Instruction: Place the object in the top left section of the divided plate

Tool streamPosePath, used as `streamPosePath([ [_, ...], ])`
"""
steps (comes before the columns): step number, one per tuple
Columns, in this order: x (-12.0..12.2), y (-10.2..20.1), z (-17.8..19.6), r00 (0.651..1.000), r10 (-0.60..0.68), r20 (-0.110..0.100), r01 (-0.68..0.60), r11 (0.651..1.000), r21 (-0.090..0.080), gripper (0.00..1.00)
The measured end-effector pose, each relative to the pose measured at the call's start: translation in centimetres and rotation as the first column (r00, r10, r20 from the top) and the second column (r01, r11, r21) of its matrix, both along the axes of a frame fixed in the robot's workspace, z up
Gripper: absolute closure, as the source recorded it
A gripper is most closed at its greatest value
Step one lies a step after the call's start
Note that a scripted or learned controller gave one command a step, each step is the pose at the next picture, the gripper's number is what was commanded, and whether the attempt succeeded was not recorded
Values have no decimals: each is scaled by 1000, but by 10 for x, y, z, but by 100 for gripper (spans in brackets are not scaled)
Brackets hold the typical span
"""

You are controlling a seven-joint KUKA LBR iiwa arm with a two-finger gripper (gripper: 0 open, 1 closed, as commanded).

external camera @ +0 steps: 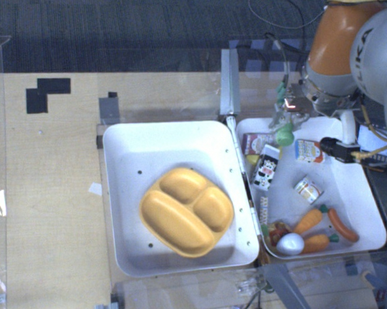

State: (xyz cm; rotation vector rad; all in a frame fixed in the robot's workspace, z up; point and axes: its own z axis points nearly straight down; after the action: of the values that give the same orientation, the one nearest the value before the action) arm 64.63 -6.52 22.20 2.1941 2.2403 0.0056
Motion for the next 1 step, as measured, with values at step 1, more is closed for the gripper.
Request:
streamPosePath([
  [1,-44,114,-37,983,182,-2,-182,983,2,100],
])
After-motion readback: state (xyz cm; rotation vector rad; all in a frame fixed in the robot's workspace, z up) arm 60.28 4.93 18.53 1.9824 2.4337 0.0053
